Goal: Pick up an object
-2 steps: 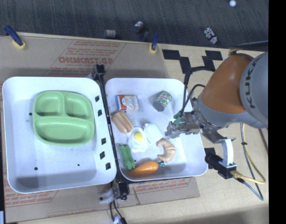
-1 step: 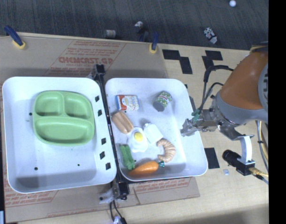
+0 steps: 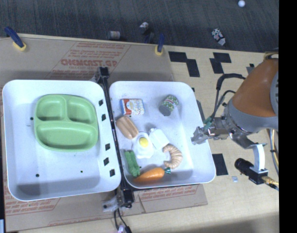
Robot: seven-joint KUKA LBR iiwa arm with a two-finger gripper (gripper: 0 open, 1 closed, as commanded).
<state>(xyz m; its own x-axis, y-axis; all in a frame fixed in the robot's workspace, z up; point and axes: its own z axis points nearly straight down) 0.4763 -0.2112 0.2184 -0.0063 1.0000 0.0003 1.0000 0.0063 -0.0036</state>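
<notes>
Bench top is tan board with red printed lettering and black square markers, dark carpet beyond it. Two white bins sit side by side: right bin (image 3: 199, 130) and left bin (image 3: 12, 130).

Claw (image 3: 201, 135) sits at the right bin's right rim, at about mid-height of that wall, with the grey and orange arm (image 3: 253, 103) trailing off to its right. Finger state: cannot tell, too small and blurred at that spot. Nothing visibly between the fingers.

Everything pickable lies to the claw's left, inside the right bin:
- shrimp (image 3: 173, 155): closest item, left and slightly toward the bin's near edge.
- white piece (image 3: 159, 139): just past the shrimp, roughly level with the claw.
- fried egg (image 3: 143, 144): touching the white piece on its far-left side.
- carrot (image 3: 149, 175): left and well toward the near wall, lying flat.
- green vegetable (image 3: 132, 163): beside the carrot's left end.
- hot dog bun (image 3: 127, 127): far left, near the divider.
- small carton (image 3: 132, 107): far left, toward the back wall.
- grey-green can (image 3: 168, 105): left and back, lying tilted.

Green divided plate (image 3: 67, 123) sits in the left bin, well apart from the claw.
</notes>
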